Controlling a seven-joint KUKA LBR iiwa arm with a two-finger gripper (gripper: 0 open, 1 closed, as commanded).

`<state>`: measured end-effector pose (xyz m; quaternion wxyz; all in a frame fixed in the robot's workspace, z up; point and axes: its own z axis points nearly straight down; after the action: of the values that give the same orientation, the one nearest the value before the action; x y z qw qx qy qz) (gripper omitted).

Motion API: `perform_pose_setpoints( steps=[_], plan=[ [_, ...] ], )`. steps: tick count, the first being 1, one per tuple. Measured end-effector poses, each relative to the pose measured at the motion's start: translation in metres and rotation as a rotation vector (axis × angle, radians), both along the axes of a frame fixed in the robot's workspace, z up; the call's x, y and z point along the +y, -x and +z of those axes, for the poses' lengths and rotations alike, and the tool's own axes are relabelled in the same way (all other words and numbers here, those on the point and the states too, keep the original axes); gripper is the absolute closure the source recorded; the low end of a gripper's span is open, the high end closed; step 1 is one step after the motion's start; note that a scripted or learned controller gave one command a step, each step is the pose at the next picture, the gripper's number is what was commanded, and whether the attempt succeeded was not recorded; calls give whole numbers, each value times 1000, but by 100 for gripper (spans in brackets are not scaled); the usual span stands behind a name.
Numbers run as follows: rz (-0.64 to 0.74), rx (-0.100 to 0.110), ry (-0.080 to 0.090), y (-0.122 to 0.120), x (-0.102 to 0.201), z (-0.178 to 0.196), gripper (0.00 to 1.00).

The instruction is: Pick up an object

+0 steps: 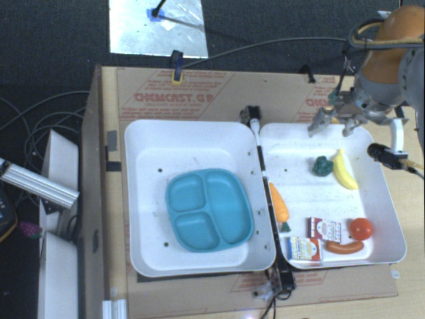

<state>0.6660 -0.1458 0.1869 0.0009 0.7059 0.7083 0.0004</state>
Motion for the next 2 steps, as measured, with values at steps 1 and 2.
perform_pose_setpoints(
  steps=[1, 2],
  plan=[
    [-2, 2, 0, 27, -24, -51, 0],
    [-1, 1, 0, 33, -24, -87, 0]
  ],
)
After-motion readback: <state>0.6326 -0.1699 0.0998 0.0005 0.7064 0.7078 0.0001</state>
